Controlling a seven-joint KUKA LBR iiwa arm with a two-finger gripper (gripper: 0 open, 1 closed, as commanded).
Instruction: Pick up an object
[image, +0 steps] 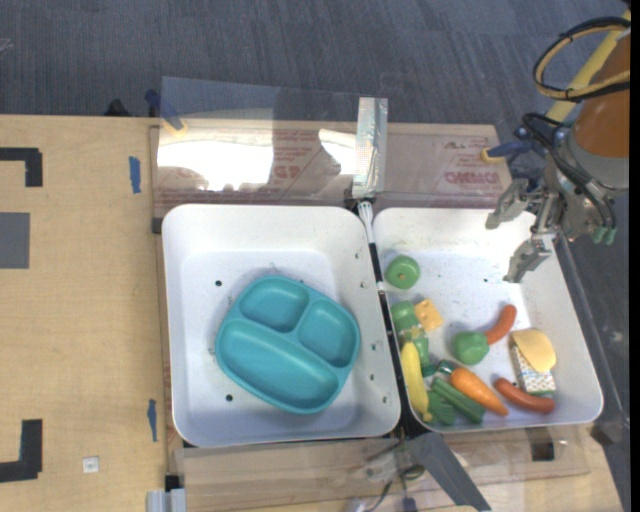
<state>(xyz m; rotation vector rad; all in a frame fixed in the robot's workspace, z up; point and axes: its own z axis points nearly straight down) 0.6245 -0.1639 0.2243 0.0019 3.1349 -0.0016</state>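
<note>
Hand (522, 238) fingers apart, one teal tray (288, 343), two white bins (190, 300)

Teal tray (288, 345) smooth matt plastic; white bins (190, 300) glossy; bench (80, 300) probably raw plywood.

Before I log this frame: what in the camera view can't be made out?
- Arm: cut off by the right edge of the camera view; only its wrist end shows.
- Toy food pile in the right bin: pieces overlap near the front wall, so the lower ones are partly covered.
- Item beside the orange pepper: its print is too small to read.
- Clear panel behind the bins: glare washes out what lies beneath.
</note>
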